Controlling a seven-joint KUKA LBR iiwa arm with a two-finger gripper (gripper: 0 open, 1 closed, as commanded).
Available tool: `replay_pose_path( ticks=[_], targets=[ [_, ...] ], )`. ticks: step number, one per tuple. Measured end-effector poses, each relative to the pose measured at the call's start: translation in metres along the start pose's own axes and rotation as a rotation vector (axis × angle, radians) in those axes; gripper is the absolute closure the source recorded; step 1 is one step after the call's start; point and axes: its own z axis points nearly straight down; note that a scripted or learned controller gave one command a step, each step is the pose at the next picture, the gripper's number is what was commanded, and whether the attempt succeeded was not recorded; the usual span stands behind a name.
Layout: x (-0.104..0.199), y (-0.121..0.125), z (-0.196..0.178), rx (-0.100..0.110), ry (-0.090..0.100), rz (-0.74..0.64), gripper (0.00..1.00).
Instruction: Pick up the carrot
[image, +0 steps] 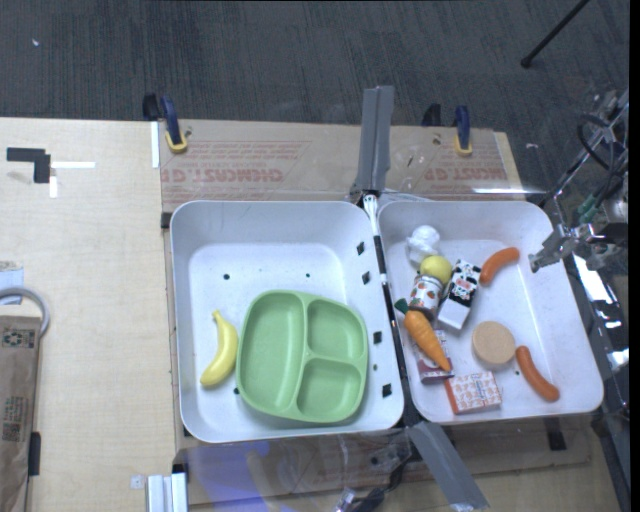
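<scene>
- Camera view: the carrot (427, 340) lies in the right bin (580, 330), near its left wall, leafy end toward the small can (425, 293), tip on a flat packet (434, 371).
- The gripper (553, 250) sits over the bin's right rim, away from the carrot; I cannot tell its state.
- The left bin (200, 300) holds a banana (221, 349) beside a green tray (303, 355).

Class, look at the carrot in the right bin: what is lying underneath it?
The carrot lies partly over a small red-edged packet, whose lower end pokes out beneath the carrot's tip. The packet's covered part, and anything else beneath, cannot be seen.
</scene>
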Motion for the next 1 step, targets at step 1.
replay_pose_path(
  ticks=[1],
  targets=[
    [0.0000, 0.0000, 0.0000, 0.000, 0.000, 0.000, 0.00]
  ],
)
